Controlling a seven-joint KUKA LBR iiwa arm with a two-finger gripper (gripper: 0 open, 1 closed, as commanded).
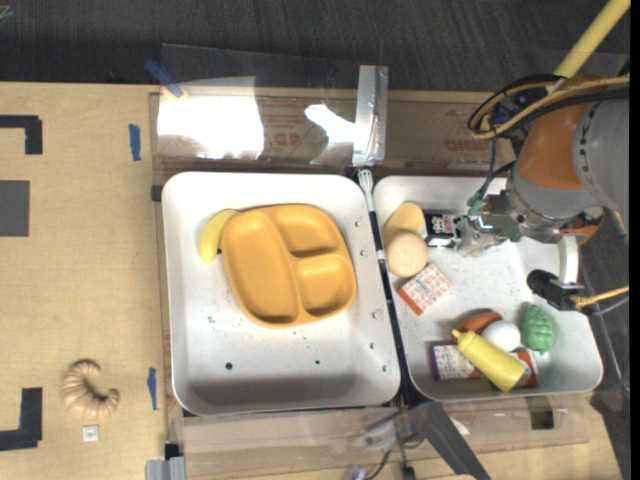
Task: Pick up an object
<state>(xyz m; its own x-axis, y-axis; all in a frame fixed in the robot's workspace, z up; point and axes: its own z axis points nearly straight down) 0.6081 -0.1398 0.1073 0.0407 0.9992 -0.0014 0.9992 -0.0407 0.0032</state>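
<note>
Nearest me, a yellow mustard bottle (490,360) lies on its side at the front of the right bin (590,373). A white ball (503,336) touches it and a green toy (538,328) sits just beside that. Beyond the bottle and to its left lies a red-and-white packet (427,290). Further beyond the bottle rests a pale round fruit toy (406,254).

The gripper (472,230) hangs well beyond the bottle, over the far part of that bin, with nothing visibly in it. Whether it is open or closed, I cannot tell.

The fruit toy looks the likeliest pick: probably light hollow plastic, stiff, smooth and apt to roll. I would take it across its widest middle, coming straight down. The packet seems flat and hard to get under.

Far left of the bottle, an orange divided tray (288,263) lies in the left bin (185,298), on the worktop (70,268).
</note>
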